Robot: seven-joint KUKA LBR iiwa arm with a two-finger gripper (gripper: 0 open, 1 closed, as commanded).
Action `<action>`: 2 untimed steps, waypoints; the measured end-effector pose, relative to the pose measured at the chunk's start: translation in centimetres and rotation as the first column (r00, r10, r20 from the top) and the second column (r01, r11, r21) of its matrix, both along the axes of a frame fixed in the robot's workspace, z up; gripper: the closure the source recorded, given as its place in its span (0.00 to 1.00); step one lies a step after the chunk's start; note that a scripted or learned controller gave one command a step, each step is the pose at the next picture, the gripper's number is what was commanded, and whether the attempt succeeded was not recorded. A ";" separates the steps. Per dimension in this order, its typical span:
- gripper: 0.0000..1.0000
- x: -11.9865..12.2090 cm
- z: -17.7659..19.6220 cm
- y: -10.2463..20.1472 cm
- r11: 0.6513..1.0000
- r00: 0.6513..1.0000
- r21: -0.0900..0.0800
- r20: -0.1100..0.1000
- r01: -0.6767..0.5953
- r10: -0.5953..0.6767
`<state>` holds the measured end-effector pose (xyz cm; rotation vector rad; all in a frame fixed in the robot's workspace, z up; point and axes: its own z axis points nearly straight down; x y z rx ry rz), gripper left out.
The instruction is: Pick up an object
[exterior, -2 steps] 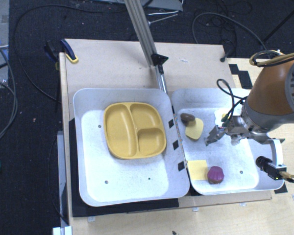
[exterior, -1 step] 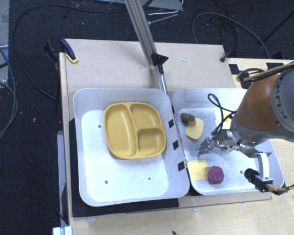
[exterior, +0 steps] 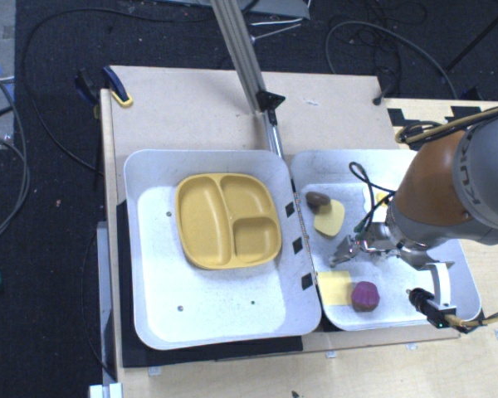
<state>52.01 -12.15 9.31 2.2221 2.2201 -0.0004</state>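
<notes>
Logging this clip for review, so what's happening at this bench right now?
The grey and orange arm reaches in from the right over the right bin, its hand hanging low among the items with nothing visibly held. In that bin lie a purple object, a yellow block, a pale yellow piece and a small brown object. The left bin holds a yellow divided tray.

No text, label, brand, number or sign can be read anywhere on the bench, the bins or the things in them.
</notes>
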 end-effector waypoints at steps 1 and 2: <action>1.00 0.2 1.2 -0.1 1.000 1.000 -0.003 0.007 0.002 -0.002; 1.00 0.7 7.5 -0.3 1.000 1.000 -0.001 0.005 -0.003 0.003</action>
